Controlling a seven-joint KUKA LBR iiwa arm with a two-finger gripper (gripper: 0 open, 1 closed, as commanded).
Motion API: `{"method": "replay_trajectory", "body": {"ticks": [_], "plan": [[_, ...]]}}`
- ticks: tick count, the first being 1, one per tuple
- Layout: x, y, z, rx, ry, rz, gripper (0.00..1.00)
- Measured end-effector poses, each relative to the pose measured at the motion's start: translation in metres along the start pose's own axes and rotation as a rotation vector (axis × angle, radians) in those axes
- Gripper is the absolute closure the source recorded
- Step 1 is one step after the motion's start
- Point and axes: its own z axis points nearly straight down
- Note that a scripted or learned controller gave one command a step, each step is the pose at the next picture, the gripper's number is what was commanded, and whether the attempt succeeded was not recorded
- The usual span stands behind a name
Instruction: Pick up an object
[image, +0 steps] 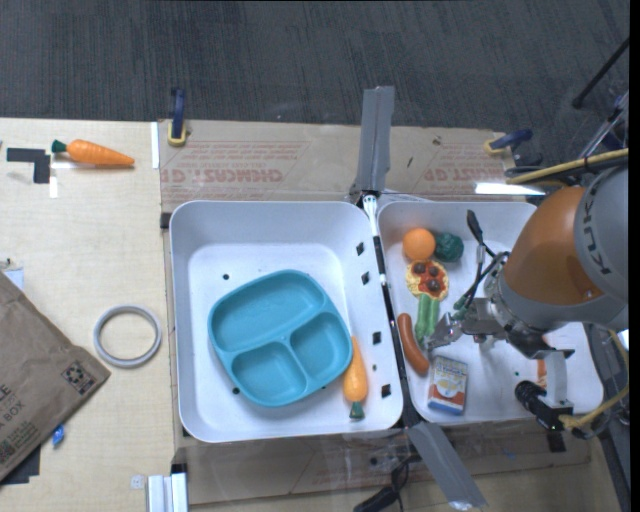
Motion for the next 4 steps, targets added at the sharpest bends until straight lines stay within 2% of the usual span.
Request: {"method": "replay_trajectory", "body": {"ticks": [1,2,3,4], "plan": [[-0.054,-0.009,0.0,0.0,0.0,-0.153,0.0],[-0.002,0.063,0.0,0.0,-0.001,-0.221,0.0],[-0.014,0.136,-0.004,-0.001,-0.002,-0.16,0.0],[-0.014,0.136,-0.014,-0.001,-0.004,-0.163,1.0]]}}
